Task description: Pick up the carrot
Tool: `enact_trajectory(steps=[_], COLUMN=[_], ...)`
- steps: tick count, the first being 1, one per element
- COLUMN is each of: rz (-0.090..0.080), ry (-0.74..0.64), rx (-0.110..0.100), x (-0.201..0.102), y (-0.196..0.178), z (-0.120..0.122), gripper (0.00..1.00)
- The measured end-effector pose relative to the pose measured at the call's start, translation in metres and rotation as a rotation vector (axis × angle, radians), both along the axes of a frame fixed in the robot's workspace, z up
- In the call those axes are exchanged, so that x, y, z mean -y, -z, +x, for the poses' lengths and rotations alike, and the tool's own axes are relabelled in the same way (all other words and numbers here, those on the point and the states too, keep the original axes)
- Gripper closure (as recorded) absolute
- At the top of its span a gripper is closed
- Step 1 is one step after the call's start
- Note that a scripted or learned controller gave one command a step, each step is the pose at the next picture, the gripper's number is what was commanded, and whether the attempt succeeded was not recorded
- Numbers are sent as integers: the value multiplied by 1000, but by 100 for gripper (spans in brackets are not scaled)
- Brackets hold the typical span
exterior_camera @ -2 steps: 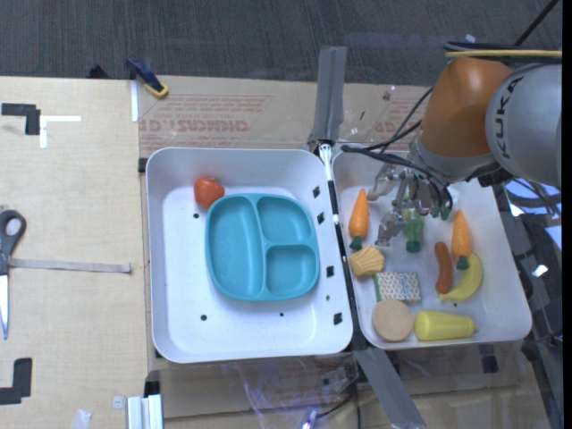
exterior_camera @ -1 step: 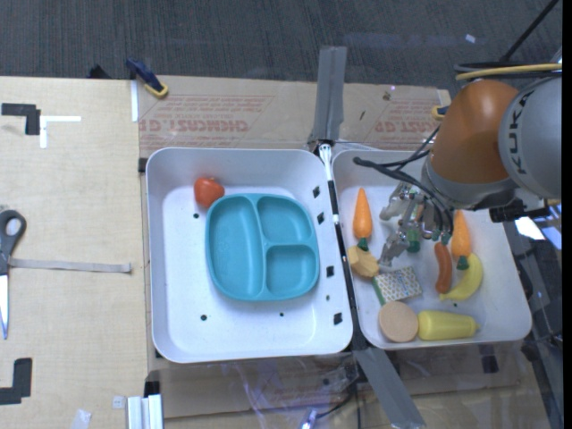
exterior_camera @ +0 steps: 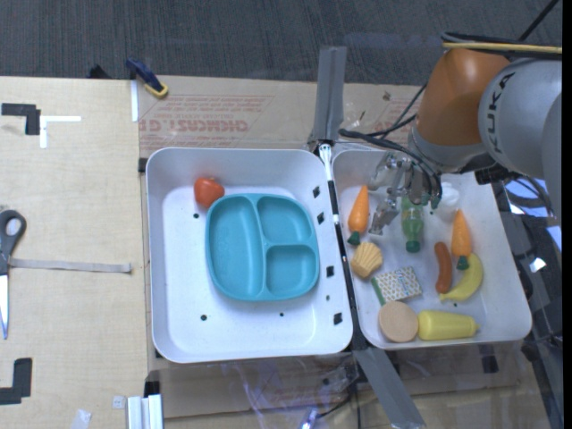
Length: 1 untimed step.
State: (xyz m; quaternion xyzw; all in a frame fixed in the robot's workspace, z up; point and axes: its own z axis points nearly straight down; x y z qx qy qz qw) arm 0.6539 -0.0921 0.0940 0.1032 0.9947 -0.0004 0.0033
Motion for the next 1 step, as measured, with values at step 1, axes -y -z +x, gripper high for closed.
enact_trajectory(steps=[1], rz=[1], ry=[148], rx=[-3], x=[3], y=[1], z=[-14], gripper=[0])
